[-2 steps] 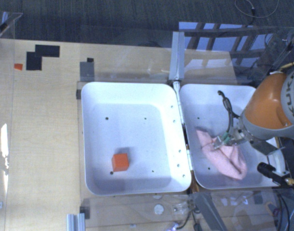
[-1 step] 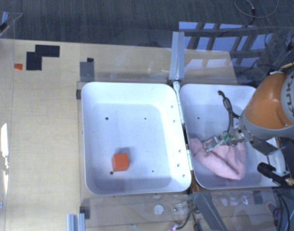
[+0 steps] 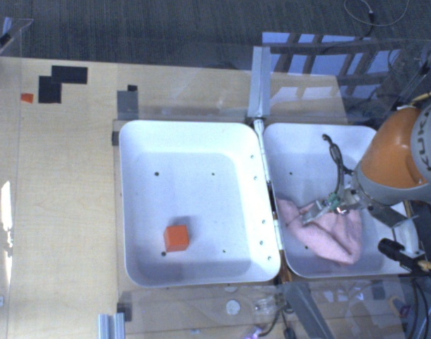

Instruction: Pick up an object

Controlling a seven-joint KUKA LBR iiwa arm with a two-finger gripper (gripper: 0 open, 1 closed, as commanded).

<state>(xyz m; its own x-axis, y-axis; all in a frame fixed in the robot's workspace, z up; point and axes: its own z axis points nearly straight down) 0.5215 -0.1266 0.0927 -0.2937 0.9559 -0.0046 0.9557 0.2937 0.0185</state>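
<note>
An orange cube [image 3: 176,238] lies in the left bin [image 3: 187,147], near its front left. A crumpled pink cloth [image 3: 328,233] lies in the right bin [image 3: 300,154], toward the front. My gripper [image 3: 316,212] is low over the cloth's upper edge, reaching in from the right, its metal fingers pointing left and touching or nearly touching the fabric. I cannot make out whether the fingers pinch the cloth. The arm's orange band [image 3: 396,154] sits above the right bin's right side.
A grey divider [image 3: 260,129] runs between the two bins. Black and orange markers [image 3: 56,83] lie on the wooden bench at the back left. Cables and a metal frame [image 3: 328,55] stand behind the right bin.
</note>
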